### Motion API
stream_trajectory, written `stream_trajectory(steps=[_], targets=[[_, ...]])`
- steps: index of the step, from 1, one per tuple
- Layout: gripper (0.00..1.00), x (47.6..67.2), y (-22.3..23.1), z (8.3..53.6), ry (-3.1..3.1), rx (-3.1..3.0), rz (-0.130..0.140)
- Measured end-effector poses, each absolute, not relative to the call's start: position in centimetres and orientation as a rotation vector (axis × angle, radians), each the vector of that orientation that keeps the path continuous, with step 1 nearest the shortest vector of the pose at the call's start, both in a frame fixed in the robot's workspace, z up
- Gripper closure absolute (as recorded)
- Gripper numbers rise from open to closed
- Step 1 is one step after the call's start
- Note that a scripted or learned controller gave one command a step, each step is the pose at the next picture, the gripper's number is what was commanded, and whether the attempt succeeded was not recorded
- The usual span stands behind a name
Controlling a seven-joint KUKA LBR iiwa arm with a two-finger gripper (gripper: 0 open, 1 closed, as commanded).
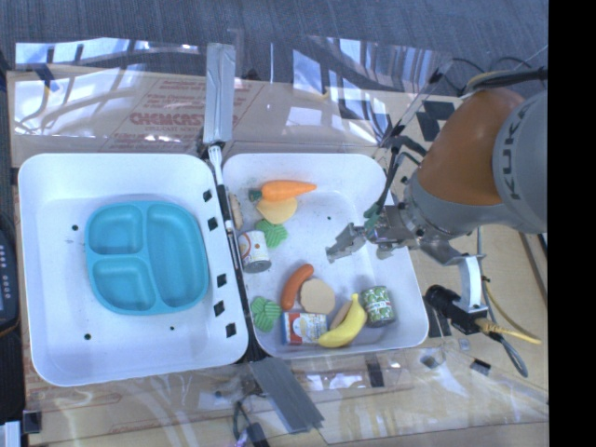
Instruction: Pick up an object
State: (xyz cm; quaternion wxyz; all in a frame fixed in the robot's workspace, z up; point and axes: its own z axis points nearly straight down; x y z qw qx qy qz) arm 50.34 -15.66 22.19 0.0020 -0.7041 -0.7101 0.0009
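Several small things are crammed into the right bin [399, 317], and that crowding is where I think this goes sideways. The claw [341, 247] hangs over the middle-right of that bin, over a bare patch of white floor, with nothing between its fingers. Honestly can't tell if the fingers are spread or pinched together, it's too small and blurry at the tip.

Nothing is picked yet. Candidates: the carrot [287, 190] at the far side with a yellowish piece [277, 210] touching it, a small can [253, 251] by the left wall, and the near cluster with the sausage [297, 285], a round tan cookie thing [317, 296], the banana [347, 322], a green can [377, 305] and a little carton [304, 327].

Risks as I see them:
- if it drops straight down from here it probably closes on bare plastic
- in the near pile everything's touching or just beside something else, so a finger could land on a neighbour and shove the target away
- the banana and the sausage are curved and could roll out of a pinch
- stuff hugging the bin walls leaves no room for a finger on that side

The left bin [47, 277] holds just a blue divided tray [146, 255], well apart from the action.
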Motion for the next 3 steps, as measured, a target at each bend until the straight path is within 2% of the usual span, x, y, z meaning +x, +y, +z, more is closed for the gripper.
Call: stream_trajectory(steps=[1,2,3], targets=[[0.0,54.8,-13.1,9.7,-2.143,-2.285,0.01],[0.0,50.0,-9.9,9.1,-2.143,-2.291,0.004],[1.0,50.1,-9.9,10.0,-2.146,-2.287,0.006]])
